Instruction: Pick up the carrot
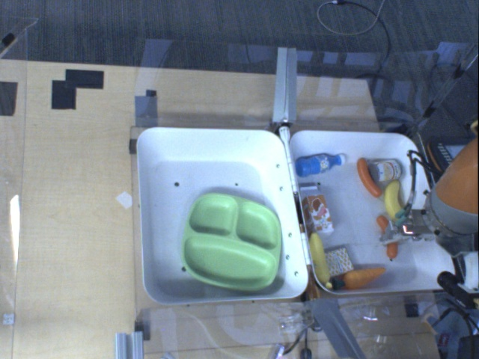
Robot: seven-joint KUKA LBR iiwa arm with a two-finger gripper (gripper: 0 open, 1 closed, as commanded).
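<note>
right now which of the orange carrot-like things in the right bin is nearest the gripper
The small orange piece right beside the gripper, near the bin's right wall. The larger carrot lies farther off at the front edge, and the orange-red sausage-shaped one lies toward the back.

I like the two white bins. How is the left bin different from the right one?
The left bin holds one big thing, a green tray with three compartments; the right bin holds many small things, such as a blue bottle, a banana and the carrot. The claw hangs over the right bin, not over the left bin. Both bins are white and shallow, and they sit side by side.
</note>
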